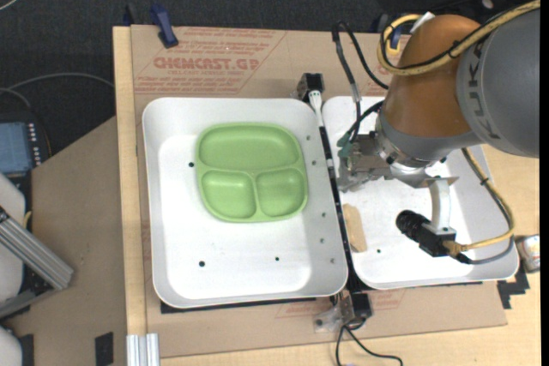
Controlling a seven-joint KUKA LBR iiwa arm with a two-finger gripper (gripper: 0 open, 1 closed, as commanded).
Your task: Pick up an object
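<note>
claw (356,171) grip state unclear over right white bin (403,270), glossy green divided plate (252,171) left

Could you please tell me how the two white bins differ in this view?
The left bin holds a green divided plate; the right bin holds a small tan piece near its left wall. The left bin lies in full view; the arm hangs over much of the right bin. Both are shallow, white and rounded at the corners.
</note>
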